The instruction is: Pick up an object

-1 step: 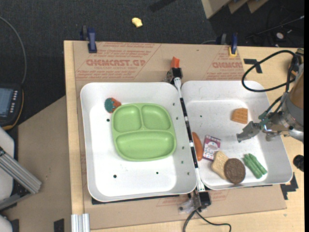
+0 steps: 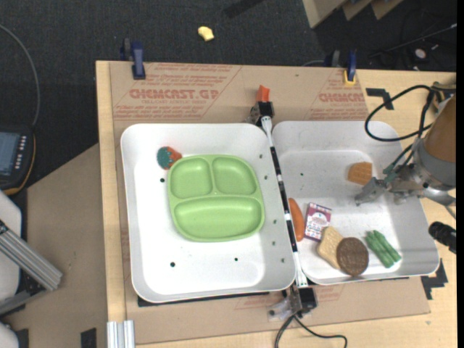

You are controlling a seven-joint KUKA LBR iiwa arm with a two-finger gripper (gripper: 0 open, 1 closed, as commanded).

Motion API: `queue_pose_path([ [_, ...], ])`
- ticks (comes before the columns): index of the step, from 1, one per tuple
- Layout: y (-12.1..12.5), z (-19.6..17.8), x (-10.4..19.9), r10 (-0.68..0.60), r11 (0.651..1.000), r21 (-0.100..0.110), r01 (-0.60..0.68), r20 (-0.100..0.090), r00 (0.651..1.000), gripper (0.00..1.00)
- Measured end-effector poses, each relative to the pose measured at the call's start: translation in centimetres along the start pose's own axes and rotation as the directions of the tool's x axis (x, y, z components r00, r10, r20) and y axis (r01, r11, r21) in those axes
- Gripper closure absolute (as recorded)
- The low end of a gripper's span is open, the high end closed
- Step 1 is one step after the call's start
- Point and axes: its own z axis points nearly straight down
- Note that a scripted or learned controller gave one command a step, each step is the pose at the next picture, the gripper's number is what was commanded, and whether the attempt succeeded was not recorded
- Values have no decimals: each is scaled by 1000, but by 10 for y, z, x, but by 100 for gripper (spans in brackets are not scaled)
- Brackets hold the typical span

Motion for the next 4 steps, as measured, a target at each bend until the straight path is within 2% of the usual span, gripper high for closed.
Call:
queue_pose_path([
  [1, 47, 38, -10, -7, 1000, 3, 8, -13, 1000, 0],
  [2, 88, 36, 39, -8, 1000, -3, 8, -3, 1000, 0],
  [3, 86, 25, 35, -4, 1000, -5, 4, 0, 1000, 100],
  [4, 133, 36, 97, -6, 1000, 4, 6, -2, 1000, 100],
])
